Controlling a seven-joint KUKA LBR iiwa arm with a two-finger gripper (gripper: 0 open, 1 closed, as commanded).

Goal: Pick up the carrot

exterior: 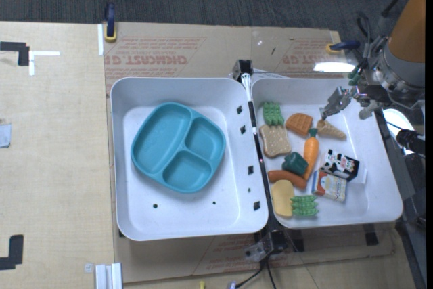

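Camera view looks down on a desk (54,166) of pale wood with a sheet of brown cardboard (176,54) under two white bins. At the far left edge sit small black brackets (17,51). The left bin (122,199) holds a teal divided plate (178,147) with three compartments, lying flat near the bin's middle.

The right bin (379,193) is crowded with toy food. Going rightward: a green ridged piece (272,113) at the top, a slice of bread (275,140) below it, a sausage (287,178) and a yellow piece (282,198) lower down, then green pea pods (305,206) at the bottom. A dark green lump (295,162) sits mid-bin, with an orange-brown piece (299,123) above it. The carrot (310,151) lies roughly upright in the picture — green top pointing away, its lower end just beside the dark green lump. Right of it are a tan wedge (331,130), a black-and-white carton (339,165) and a small printed box (332,186).

The gripper (336,103) hovers over the bin's upper right, above the tan wedge and apart from the carrot — its jaws are a grey blur, so I cannot tell how far they stand open, and nothing is seen between them.
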